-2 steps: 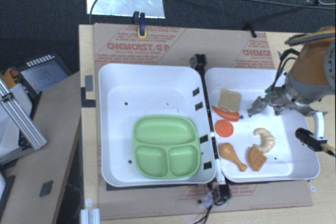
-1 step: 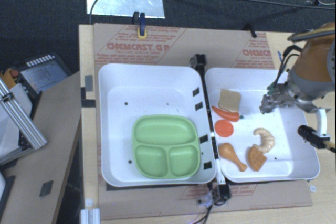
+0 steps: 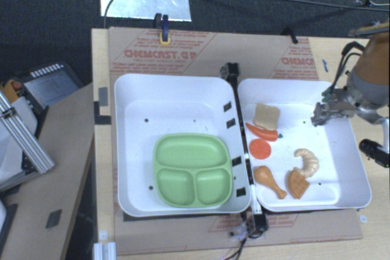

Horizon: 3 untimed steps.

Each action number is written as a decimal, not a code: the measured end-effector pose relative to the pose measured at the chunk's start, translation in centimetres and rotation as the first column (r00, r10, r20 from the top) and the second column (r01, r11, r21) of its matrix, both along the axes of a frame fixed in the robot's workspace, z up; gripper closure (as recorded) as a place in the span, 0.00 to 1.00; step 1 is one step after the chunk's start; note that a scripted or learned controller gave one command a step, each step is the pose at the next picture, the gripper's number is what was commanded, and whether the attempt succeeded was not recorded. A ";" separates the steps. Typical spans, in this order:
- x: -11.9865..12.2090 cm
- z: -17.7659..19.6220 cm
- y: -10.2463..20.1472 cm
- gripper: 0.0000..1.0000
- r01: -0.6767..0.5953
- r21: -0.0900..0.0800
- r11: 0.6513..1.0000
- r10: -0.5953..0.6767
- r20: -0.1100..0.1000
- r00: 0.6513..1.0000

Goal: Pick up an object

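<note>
Both bins [image 3: 131,94] are seen white. A pale green divided tray [image 3: 192,169] is shown in the left one. A tan bread slice [image 3: 266,115], red-orange sausage [image 3: 261,131], red disc [image 3: 260,148], golden-brown drumstick [image 3: 269,180], cream croissant [image 3: 307,162] and orange-brown waffle piece [image 3: 298,184] are noted.

A single fixed camera looked down at a slant from above the desk [image 3: 201,45], far enough back to take in both white bins [image 3: 131,91] and some dark floor [image 3: 49,3] beyond.
</note>
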<state>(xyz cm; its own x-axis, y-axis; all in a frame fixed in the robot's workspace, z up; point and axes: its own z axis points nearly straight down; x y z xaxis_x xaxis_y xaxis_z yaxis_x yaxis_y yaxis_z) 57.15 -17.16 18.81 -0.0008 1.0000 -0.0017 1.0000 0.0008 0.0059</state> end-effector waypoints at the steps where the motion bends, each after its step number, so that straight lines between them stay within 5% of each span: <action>1: 0.3 4.4 -0.4 1.00 -0.002 -0.001 1.000 0.002 0.001 1.000; 2: 0.4 9.9 -0.4 1.00 -0.004 -0.001 1.000 0.004 0.002 1.000; 3: 1.2 9.2 4.1 1.00 -0.008 0.002 1.000 0.008 -0.003 1.000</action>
